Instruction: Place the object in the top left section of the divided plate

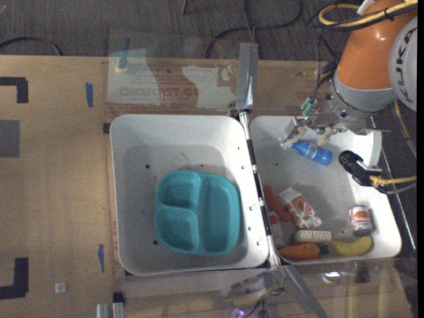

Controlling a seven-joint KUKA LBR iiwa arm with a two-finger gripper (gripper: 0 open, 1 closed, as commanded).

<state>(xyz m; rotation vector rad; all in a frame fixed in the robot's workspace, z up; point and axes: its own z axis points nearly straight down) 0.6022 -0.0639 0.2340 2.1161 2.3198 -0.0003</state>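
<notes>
Right, the object nearest the hand [306,130] is a small blue bottle [313,152] w/ a white cap end, lying on its side in the right bin [391,244], far corner, just under the hand. Prob. light, rigid plastic, smooth and round, so likely to roll or slip; best pinched across the mid-body, fingers square to its long axis. Can't tell how far the hand is open or whether it has hold of the bottle; nothing clearly sits between the fingers. The teal divided plate [199,212] sits in the left bin [132,138], well apart from the bottle. Other bits lie toward the bottle's near side: carton [301,209], can [360,218], banana [351,246], carrot [299,250].
</notes>
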